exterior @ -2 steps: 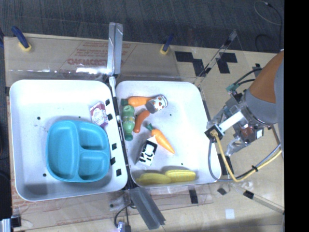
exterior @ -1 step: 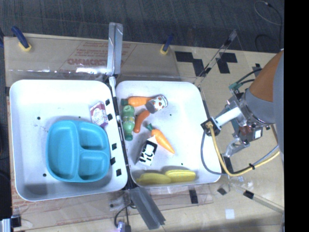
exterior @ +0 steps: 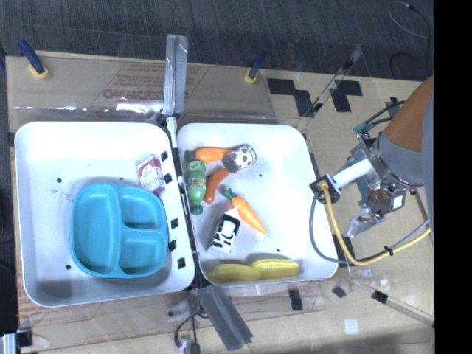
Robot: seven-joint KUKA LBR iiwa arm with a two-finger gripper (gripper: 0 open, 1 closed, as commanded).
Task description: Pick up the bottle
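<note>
Green plastic bottle [exterior: 195, 181] is seen lying by the right white bin's [exterior: 313, 245] left wall.
Gripper [exterior: 366, 220] is parked outside, right; its grasp state cannot be told.

We see two white bins [exterior: 44, 286] — the left one has a light blue tray [exterior: 118, 231] and a purple packet [exterior: 150, 174]. In the right bin: orange carrots [exterior: 249, 214], a green bottle [exterior: 195, 185], yellow corn [exterior: 254, 270] — and a black-and-white card [exterior: 227, 234].
</note>
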